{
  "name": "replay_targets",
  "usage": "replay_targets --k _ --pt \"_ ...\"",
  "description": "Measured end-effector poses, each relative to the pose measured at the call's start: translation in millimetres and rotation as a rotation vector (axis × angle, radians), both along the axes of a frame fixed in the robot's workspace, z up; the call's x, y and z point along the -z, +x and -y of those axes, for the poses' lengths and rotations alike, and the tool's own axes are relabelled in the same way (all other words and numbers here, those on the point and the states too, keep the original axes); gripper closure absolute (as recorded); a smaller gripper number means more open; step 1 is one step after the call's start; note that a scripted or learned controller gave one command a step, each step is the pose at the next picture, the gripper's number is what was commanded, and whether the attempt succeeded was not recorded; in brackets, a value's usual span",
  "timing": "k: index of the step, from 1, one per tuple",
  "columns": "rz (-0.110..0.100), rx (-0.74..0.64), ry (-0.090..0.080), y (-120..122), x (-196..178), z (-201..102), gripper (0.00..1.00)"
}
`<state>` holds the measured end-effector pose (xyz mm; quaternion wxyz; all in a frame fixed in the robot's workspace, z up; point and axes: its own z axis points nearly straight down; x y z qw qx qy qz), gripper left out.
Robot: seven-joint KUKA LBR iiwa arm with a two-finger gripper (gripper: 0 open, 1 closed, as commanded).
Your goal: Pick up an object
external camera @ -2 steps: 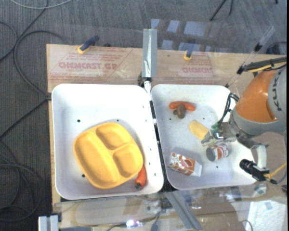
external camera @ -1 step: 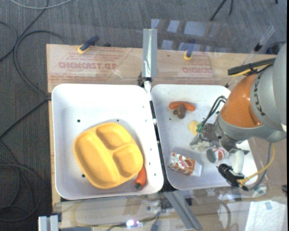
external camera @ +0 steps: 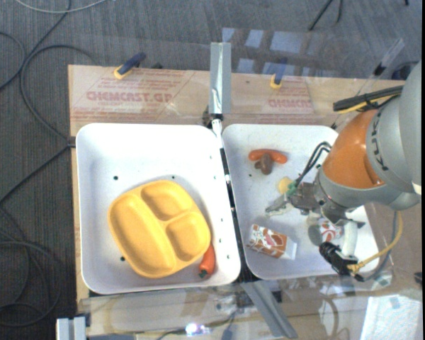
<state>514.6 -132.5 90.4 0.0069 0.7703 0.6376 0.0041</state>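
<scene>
- Gripper (external camera: 289,202) is seen low in the right bin (external camera: 297,134), lower right of frame; grip state cannot be told.
- Carton (external camera: 270,241) lies just below-left; a descent onto it seems needed.

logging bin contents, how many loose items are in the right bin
3 that I can see: an orange-and-brown piece near the top, a small carton near the bottom, and a yellowish bit beside the arm, which may hide more.
</scene>
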Motion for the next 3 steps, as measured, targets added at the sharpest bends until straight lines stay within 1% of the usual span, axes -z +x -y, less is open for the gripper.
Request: replay_targets --k 1,2,3 --pt "-0.004 -0.067 -0.001 80.9 1.0 22.2 0.0" --pt "-0.009 -0.068 -0.003 79.9 -7.1 22.1 1.0" --pt "-0.018 0.064 0.004 107.5 -92.8 -93.0 1.0"
